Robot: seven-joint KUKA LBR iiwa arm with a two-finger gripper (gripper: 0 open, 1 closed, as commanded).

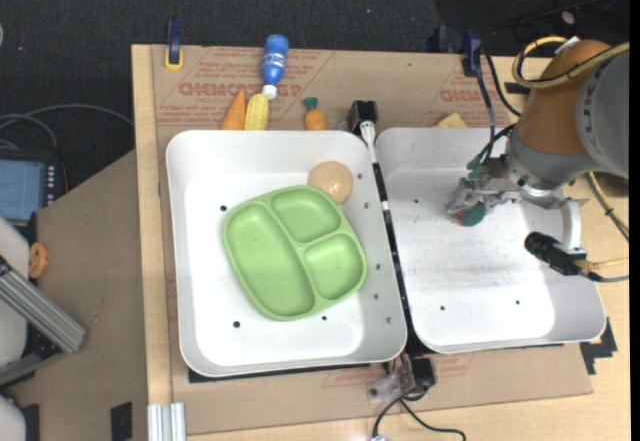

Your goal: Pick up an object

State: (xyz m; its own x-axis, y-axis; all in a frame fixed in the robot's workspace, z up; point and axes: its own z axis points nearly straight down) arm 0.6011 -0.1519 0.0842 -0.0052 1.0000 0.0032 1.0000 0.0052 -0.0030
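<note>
End effector is hovering low in right bin, grip state unclear, near small teal object; next: secure, lift.

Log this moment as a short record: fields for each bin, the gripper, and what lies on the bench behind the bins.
left bin: green divided plate, tan ball touching its far edge
right bin: small teal and red object, under the gripper
gripper: low in right bin at that object; grasp not confirmed
bench behind bins: blue and white bottle, corn cob, two carrots
</note>
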